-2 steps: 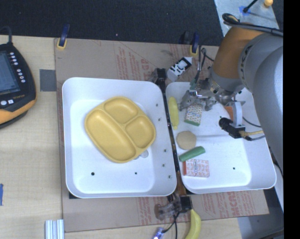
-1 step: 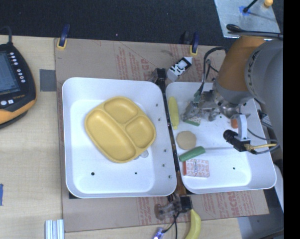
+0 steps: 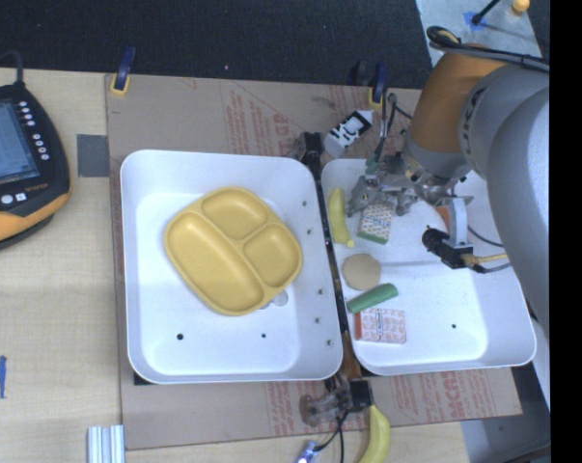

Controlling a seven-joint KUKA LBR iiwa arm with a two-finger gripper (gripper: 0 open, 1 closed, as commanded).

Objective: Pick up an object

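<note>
My gripper (image 3: 379, 201) hangs low over the back left of the right bin (image 3: 464, 340), just above a small green-and-white packet (image 3: 375, 226). A thin yellow banana-like piece (image 3: 338, 216) lies along that bin's left wall. A tan round disc (image 3: 361, 270) sits in front of the packet, with a green stick (image 3: 372, 296) and a red-and-white packet (image 3: 379, 325) nearer the front. An orange piece (image 3: 447, 216) peeks out beside the wrist at the right.
The left bin (image 3: 155, 350) holds a yellow divided plate (image 3: 233, 249). A teach pendant (image 3: 15, 167) rests at the far left of the bench. A banana (image 3: 374, 435) lies on the cardboard in front of the bins. The arm's grey body (image 3: 508, 143) covers the right bin's back right.
</note>
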